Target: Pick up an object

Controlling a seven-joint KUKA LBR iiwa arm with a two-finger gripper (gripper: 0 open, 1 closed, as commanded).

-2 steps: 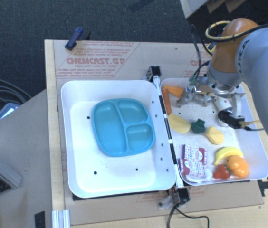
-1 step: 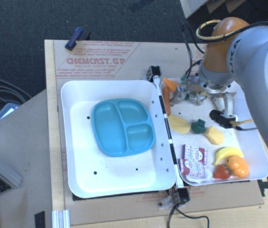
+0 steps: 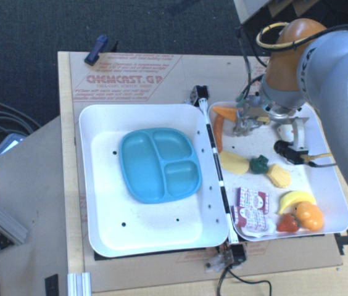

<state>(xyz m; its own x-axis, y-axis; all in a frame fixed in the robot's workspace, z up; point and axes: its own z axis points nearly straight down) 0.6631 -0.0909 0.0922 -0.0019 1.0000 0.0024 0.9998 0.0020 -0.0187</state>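
The hand (image 3: 248, 121) is down in the right bin's (image 3: 337, 211) far corner, right by the orange carrot (image 3: 223, 112), can't tell its grip from here, while the blue divided plate (image 3: 160, 164) sits in the left bin (image 3: 100, 214).

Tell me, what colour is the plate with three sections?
Light blue plate, seen in the camera view.

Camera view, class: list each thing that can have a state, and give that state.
blue divided tray: upright in left bin, compartments bare
snack packet: flat, right bin front edge
banana: touching orange fruit
gripper: low over right bin's far end
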